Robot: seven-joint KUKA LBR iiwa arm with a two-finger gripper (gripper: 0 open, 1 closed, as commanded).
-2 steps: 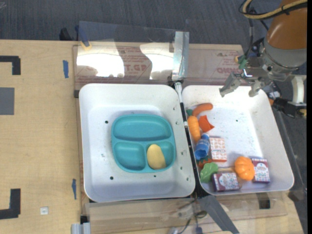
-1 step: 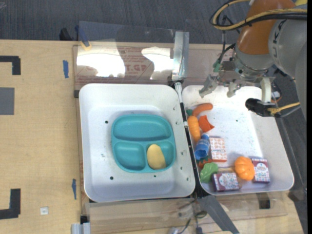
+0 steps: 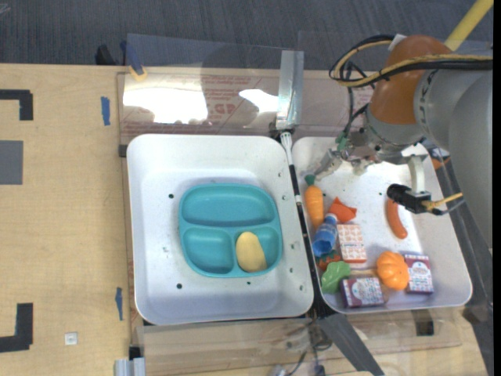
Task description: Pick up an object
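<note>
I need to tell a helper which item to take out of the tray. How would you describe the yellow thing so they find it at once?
Look at the left bin, which holds a teal tray. In its lower right compartment lies a pale yellow potato, the one item in that tray.

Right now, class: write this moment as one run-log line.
tool: over right bin's far left corner | held: nothing seen | nearest: carrot | left bin: teal tray, yellow item

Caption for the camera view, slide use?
Arm's gripper above the cluttered right bin; potato on teal tray in left bin.
</note>
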